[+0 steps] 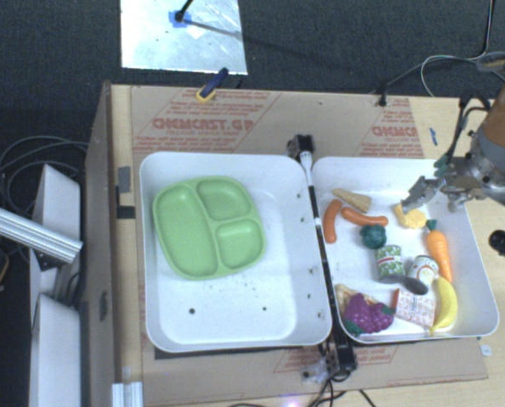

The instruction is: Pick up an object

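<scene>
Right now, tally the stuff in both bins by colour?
Green: 3 – divided plate, broccoli, can
Orange: 3 – carrot, two sausages
Yellow: 2 – banana, lemon piece
Purple: 1 – grapes
Total: 9

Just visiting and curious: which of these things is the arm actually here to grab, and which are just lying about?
Job in hand:
end effector
right bin of toy food: carrot, banana, grapes, hot dog

Lying about:
green divided plate
left bin
silver sheet
</scene>
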